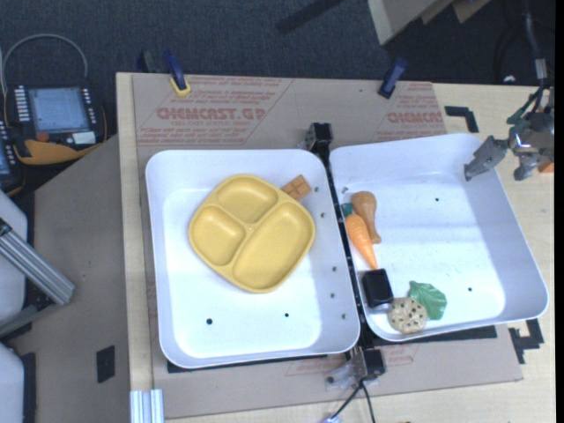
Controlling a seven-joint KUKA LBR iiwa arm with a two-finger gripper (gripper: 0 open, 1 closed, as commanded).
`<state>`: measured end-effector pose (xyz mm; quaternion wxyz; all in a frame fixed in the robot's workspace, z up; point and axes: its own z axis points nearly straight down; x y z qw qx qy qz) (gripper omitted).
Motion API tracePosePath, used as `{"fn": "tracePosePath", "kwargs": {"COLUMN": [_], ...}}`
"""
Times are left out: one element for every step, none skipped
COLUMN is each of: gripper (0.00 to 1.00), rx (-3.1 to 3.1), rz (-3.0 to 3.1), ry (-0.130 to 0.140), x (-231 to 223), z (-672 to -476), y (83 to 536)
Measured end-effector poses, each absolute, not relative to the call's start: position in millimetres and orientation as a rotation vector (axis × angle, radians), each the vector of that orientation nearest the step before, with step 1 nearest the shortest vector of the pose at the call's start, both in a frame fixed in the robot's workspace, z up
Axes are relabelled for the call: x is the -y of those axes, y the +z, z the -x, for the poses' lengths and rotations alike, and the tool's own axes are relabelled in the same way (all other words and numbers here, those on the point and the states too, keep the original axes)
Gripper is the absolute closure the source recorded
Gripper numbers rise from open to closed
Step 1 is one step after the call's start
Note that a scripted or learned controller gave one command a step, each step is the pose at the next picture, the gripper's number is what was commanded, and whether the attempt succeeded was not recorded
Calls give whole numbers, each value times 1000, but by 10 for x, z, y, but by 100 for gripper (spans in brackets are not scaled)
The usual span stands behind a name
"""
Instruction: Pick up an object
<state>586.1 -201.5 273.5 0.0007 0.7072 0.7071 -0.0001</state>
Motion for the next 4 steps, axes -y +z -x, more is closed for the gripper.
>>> {"fn": "tracePosePath", "kwargs": {"gripper": [0,0,0,100], "rx": [-2224,-2224,-2225,-2220], "rz": [-2224,-2225,-2226,-2220], "ry": [-3,-4,-4,0], "x": [1915,1997,1993,1999], "z": [-5834,-5873,-5768,-5788], "y": [2205,1660,1169,1307]}}
